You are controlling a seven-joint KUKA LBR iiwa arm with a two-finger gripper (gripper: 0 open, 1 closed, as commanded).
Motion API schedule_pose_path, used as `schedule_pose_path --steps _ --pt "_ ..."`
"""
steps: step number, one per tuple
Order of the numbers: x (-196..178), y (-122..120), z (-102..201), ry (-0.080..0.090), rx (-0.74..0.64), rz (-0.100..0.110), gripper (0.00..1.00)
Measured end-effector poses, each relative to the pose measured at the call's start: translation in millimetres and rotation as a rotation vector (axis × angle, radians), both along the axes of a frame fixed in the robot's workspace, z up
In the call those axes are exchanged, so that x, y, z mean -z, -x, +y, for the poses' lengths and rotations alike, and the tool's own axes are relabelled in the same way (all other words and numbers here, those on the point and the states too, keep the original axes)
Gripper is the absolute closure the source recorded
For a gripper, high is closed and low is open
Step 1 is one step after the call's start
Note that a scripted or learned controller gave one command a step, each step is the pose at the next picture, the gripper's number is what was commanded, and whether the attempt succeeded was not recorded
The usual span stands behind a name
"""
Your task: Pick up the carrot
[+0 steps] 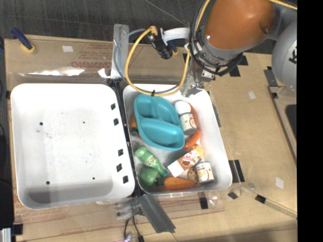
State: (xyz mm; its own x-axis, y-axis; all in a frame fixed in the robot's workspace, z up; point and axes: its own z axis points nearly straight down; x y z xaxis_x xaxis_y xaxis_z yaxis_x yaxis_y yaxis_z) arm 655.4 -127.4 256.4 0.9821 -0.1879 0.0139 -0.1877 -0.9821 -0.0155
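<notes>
Right bin [218, 135]: carrot [179, 183] apparently (crowded) edge-side.

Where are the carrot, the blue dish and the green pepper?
carrot [177, 183], camera view, middle of its body.
blue dish [158, 121], camera view, its inner floor.
green pepper [148, 175], camera view, its top.

Gripper [194, 87] fingers hidden under the wrist; teal dish [157, 121] covers a carrot [133, 123].

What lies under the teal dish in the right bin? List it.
Orange pieces poke out from under the teal dish at its left edge and lower right. Whether these are one carrot is covered.
</notes>
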Motion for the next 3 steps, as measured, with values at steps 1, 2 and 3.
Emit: schedule_pose_path --steps 1,2,3 --pt "24.7 59.3 -34.0 0.007 0.01 0.016 1.0" --pt "45.9 102.3 -84.0 0.008 0.012 0.016 1.0" --pt "31.6 79.9 -82.0 0.009 0.009 0.01 1.0"
